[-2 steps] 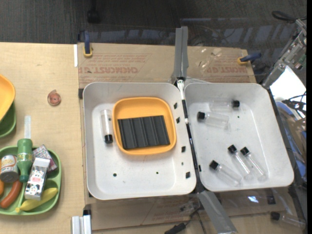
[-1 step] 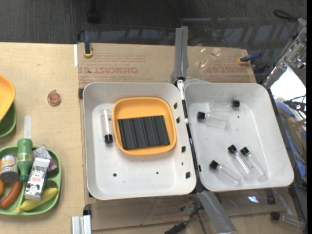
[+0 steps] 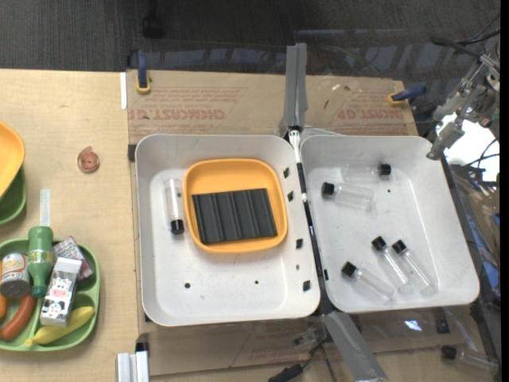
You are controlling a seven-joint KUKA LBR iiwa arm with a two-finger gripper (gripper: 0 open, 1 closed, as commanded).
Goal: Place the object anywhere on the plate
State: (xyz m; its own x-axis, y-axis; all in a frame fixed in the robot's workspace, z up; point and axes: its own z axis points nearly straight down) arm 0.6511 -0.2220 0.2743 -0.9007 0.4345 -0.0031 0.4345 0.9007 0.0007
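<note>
An orange plate lies in the left bin, and a dark ribbed rectangular pad lies flat on it. A clear vial with a black cap lies just left of the plate on the bin floor. Several more clear black-capped vials lie scattered in the right bin, among them one near the back and one at the front. My gripper hangs at the far right, above the right bin's back right corner, well away from the plate. I see nothing in it.
On the wooden table to the left stand a green tray of toy food, a yellow bowl and a small pink item. Cardboard lies under the bins. A grey divider rises between them at the back.
</note>
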